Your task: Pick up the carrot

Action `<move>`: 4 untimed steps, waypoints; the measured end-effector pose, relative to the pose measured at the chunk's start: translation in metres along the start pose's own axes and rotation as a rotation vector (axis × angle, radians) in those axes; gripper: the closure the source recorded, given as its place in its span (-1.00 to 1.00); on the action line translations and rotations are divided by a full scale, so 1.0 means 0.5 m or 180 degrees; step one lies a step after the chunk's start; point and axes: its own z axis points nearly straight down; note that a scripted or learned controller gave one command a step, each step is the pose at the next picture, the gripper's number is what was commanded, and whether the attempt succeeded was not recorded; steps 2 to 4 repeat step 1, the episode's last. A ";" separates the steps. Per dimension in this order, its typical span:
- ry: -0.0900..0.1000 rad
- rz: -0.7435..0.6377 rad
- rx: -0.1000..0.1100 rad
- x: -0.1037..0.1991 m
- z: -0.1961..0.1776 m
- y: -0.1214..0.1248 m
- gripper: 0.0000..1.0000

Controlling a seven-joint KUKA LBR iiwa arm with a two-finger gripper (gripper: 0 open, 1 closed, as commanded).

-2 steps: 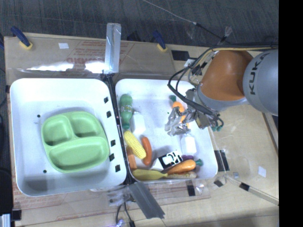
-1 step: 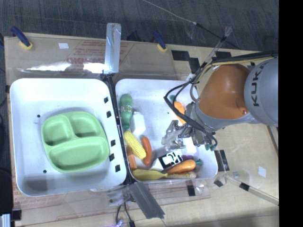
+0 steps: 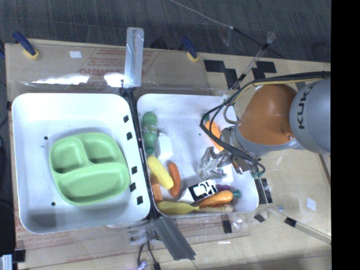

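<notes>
Corn cob point(image 3: 160, 172), sausage point(image 3: 175, 179) and banana point(image 3: 177, 208) crowd the carrot point(image 3: 218, 198) in the right bin point(image 3: 185, 103) — gripper point(image 3: 214, 163) hovers above, grip state unclear.

L bin point(image 3: 22, 167), shallow white plastic: holds a pale green 3-section plastic plate point(image 3: 88, 166), roughly centred. R bin point(image 3: 185, 101), same kind: green cucumber-like toy veg point(image 3: 149, 129) far-left by the divider, w/ a small white block point(image 3: 164, 147) just beside it; yellow corn cob point(image 3: 159, 171) nearer; yellow banana point(image 3: 175, 207) along the near wall; black-and-white tag point(image 3: 201, 190) near-centre. 2 blue clamps point(image 3: 26, 44) on the far edge of the cardboard bench point(image 3: 315, 190).
</notes>
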 end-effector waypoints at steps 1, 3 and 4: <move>-0.0005 -0.0304 -0.0001 -0.007 -0.091 0.075 1.00; -0.0005 -0.0304 -0.0001 -0.007 -0.091 0.075 1.00; -0.0005 -0.0304 -0.0001 -0.007 -0.091 0.075 1.00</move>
